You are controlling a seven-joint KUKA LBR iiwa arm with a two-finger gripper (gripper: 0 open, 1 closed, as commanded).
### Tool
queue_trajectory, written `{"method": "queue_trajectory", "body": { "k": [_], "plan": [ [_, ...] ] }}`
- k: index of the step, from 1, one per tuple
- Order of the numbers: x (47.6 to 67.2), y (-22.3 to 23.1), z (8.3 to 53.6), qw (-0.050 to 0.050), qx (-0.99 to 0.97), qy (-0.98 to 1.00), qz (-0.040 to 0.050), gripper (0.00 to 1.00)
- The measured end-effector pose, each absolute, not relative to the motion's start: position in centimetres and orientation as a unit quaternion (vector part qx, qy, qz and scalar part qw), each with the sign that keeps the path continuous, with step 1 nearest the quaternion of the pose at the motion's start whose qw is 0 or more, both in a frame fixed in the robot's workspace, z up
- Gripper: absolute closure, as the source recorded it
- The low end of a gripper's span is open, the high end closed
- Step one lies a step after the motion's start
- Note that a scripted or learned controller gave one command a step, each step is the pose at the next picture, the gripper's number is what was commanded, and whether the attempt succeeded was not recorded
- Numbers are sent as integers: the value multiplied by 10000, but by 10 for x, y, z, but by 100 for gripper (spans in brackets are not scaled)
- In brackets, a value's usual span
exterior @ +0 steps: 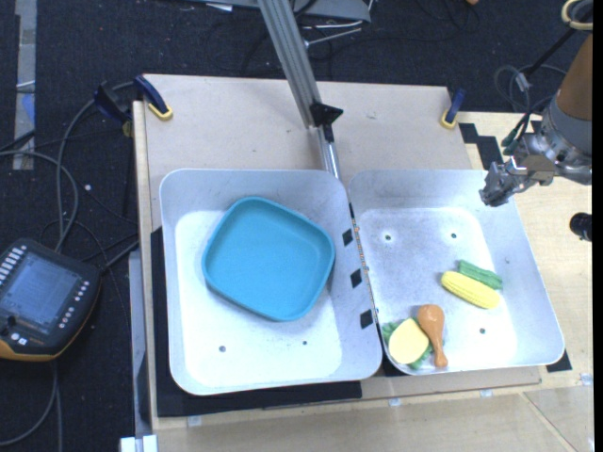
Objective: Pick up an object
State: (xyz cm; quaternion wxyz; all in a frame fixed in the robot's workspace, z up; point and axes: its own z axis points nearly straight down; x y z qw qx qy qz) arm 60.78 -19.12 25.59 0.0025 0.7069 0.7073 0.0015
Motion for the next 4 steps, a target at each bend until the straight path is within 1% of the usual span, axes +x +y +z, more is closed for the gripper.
{"method": "queue_trajectory", "body": {
  "k": [1,2,3,4],
  "plan": [
    [608,-191,292,14,7069,7073,8,100],
    [616,-135,293,-3,7054,7088,5,100],
    [615,-90,277,-7,7058,7085,-1,100],
    [626,-34,270,-6,7053,7089,1,100]
  ]
}}
